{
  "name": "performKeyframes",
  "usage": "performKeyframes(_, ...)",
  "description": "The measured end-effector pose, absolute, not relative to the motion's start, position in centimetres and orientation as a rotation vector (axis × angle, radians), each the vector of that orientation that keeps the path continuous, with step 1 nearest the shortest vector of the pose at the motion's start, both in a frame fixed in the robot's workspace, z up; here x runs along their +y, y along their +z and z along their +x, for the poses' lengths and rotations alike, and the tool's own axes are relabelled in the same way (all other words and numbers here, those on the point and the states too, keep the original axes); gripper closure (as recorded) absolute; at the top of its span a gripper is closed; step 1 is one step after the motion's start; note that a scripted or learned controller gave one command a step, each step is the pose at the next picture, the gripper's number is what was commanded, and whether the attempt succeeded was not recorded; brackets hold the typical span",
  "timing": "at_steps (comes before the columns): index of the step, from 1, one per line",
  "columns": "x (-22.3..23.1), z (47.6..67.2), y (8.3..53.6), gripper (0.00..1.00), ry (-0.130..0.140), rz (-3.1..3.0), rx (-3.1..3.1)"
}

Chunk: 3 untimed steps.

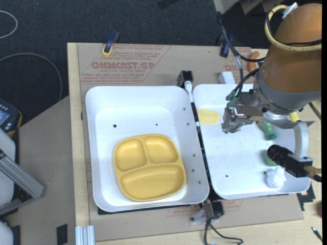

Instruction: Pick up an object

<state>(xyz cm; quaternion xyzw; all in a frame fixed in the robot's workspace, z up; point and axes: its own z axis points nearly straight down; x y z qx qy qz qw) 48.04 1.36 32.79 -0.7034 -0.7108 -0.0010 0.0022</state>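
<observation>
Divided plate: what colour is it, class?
The plate is yellow, clearest in the camera view.

There are two white bins (94, 137) and one yellow divided plate (149, 166). Loose things: one pale yellow disc (208, 117), two green pieces (267, 132) and one white lump (276, 178).

Yellow three-compartment plate (149, 166), flat, face up, in left bin (102, 116), just left of right bin (230, 162). Inside right bin: pale yellow flat disc (208, 117) upper-left corner; small green piece (267, 132) mid-right; white crumpled lump (276, 177) lower-right corner.
</observation>
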Motion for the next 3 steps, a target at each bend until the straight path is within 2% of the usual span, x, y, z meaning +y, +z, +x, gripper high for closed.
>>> performKeyframes(1, 2.4, 48.0, 33.8, 1.00, -0.004, -2.221, -2.226)
performKeyframes(2, 8.1, 47.9, 34.8, 1.00, -0.005, -2.215, -2.230)
performKeyframes(3, 7.5, 48.0, 42.0, 1.00, -0.013, -2.224, -2.227)
